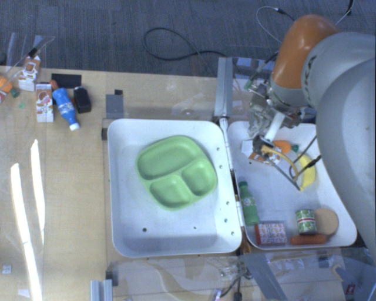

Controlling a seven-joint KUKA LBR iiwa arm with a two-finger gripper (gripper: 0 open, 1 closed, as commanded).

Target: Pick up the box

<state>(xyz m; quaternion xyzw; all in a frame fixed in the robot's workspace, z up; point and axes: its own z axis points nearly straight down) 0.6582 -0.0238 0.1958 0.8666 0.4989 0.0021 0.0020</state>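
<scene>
The box (271, 233) lies flat at the near edge of the right bin (343, 232), beside the green bottle (247, 204) and the can (305, 221). Up at the far end the gripper (262, 144) hovers over a tangle of orange; whether it's open or closed, I can't tell, and the arm (335, 76) cuts off that corner.

KUKA arm (346, 111): big smooth grey casing, rounded, matte, fills right side of view. Glossy orange band (299, 50) above wrist, dome-shaped w/ soft highlight on top; below it a light grey/silver wrist block (267, 97) w/ metal brackets and small fittings, detail too blurred to count screws. Thin dark cables (276, 12) loop off top of wrist area; gripper (261, 144) pale grey/white w/ dark bits, markings not legible.
</scene>
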